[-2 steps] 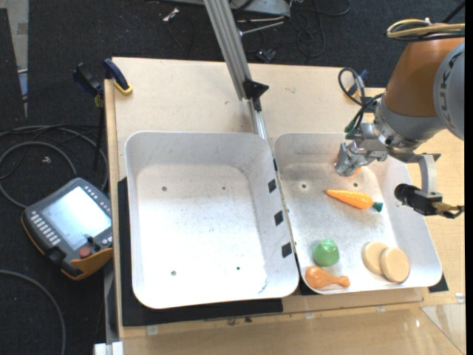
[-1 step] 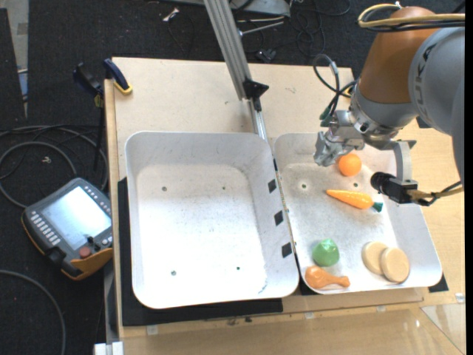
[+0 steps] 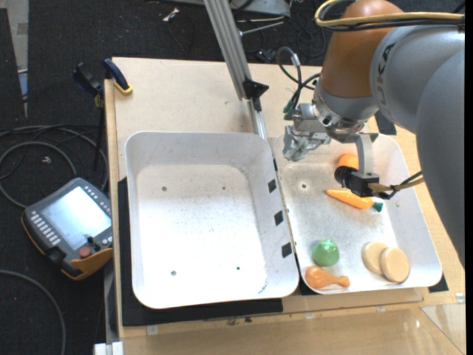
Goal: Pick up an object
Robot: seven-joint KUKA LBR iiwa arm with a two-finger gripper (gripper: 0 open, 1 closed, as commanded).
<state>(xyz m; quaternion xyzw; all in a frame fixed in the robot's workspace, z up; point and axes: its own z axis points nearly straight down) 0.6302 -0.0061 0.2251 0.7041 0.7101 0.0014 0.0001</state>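
Observation:
My gripper hangs over the far left corner of the right bin, close to the divider between the two bins. In that bin lie an orange carrot with a green tip and a small orange piece, both just right of the gripper. A green ball, an orange gourd-shaped toy and two tan round pieces rest along the near side. Nothing shows between the gripper and the bin floor below it.
The left bin stands beside the right one. A slanted metal pole rises from the bench behind the bins. A teach pendant lies off the bench at left.

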